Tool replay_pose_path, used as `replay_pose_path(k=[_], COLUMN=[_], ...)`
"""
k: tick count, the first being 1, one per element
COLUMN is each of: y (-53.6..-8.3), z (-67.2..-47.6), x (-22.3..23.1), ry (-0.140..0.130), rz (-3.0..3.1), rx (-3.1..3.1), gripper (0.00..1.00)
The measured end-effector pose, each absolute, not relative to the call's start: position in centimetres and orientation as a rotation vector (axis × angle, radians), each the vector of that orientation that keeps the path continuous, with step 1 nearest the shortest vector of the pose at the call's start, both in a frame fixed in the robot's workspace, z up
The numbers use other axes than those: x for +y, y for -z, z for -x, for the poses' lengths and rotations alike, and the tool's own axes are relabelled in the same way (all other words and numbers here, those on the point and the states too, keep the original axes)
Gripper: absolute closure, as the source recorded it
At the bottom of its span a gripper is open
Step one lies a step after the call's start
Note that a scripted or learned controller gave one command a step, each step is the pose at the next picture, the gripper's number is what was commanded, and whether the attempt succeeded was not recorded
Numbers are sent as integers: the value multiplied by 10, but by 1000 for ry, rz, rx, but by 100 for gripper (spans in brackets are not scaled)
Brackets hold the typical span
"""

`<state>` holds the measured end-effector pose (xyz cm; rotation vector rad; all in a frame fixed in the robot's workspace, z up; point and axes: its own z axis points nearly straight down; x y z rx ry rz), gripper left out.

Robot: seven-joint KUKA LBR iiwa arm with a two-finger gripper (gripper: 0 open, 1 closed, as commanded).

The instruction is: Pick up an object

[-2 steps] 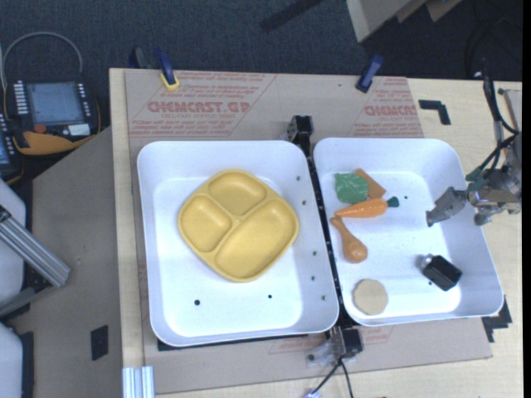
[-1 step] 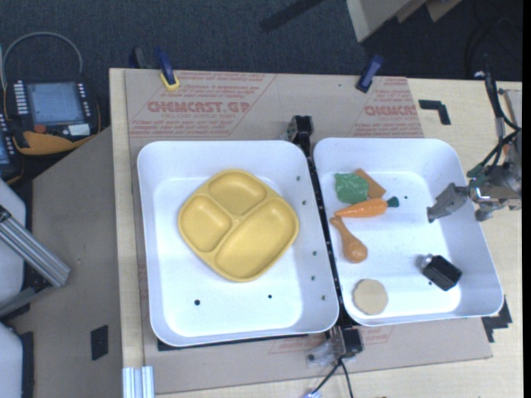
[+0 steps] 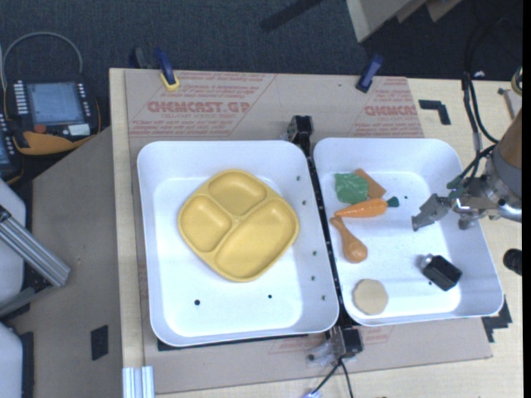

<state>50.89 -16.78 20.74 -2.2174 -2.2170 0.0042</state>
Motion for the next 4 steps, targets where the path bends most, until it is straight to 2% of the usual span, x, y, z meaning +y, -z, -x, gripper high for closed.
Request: replay_pose_path(k=[2, 3, 4], y=[-115, -128, -184], z=[-500, -501, -513], x=[-171, -172, -173], ry=[-4, 0, 5], rz=[2217, 2223, 2225], rx=[-2216, -2221, -2229], gripper=[0, 100, 100])
